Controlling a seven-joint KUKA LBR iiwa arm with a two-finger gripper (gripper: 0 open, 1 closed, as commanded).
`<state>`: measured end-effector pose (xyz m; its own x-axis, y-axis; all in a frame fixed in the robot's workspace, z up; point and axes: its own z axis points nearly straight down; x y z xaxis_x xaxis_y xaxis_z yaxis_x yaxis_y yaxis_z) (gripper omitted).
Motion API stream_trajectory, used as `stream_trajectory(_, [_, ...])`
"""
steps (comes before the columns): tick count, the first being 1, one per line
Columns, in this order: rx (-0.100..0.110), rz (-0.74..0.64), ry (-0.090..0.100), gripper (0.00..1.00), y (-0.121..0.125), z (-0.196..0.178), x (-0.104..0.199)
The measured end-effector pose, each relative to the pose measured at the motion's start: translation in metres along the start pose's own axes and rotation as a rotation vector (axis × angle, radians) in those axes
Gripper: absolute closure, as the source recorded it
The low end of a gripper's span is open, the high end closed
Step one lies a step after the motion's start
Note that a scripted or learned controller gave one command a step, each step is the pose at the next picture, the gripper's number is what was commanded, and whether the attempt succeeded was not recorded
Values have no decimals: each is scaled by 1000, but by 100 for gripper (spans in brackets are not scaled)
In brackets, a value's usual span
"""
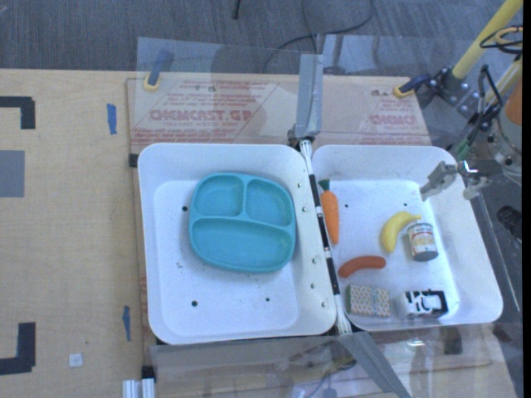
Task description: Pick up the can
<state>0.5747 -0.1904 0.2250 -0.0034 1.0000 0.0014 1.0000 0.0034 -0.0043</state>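
A small can (422, 241) with a pale label and a silver top stands upright in the right bin (473, 305), right next to a yellow banana (397, 229). My gripper (455, 182) hangs over the bin's far right corner, up and to the right of the can and well apart from it. Its two fingers (436, 180) are spread open, and nothing is between them.
The right bin also holds an orange carrot (330, 214) by the dividing wall, a red sausage-shaped item (362, 264), a speckled tan block (369, 301) and a black-and-white container (426, 303) lying at the front. A teal divided plate (243, 222) sits in the left bin (166, 305).
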Motion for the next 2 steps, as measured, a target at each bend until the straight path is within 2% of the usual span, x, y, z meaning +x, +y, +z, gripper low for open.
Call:
stream_trajectory(1, [-4, -42, -2, 0, -24, 132, -5])
stream_trajectory(2, [-4, -34, -2, 100, -24, 125, -9])
